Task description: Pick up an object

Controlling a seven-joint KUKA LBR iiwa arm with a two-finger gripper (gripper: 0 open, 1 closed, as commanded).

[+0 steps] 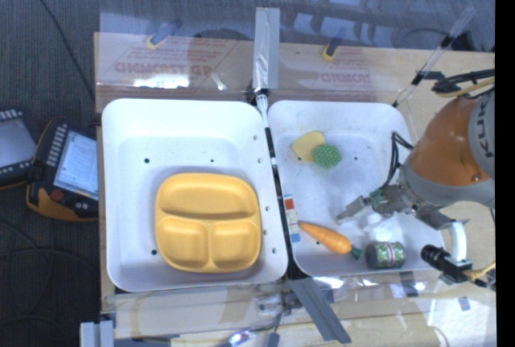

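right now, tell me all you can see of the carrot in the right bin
The carrot looks like a smooth plastic toy: an orange tapered body with a small green top. It lies flat near the front of the right bin, tip toward the divider, green end beside a small can. The gripper sits just behind it, apart.

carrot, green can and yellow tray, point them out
carrot (pixel 325 237), camera view, middle of its orange body
green can (pixel 386 254), camera view, middle of its side
yellow tray (pixel 208 220), camera view, the ridge between its compartments

two bins (pixel 113 176), one carrot (pixel 324 237)
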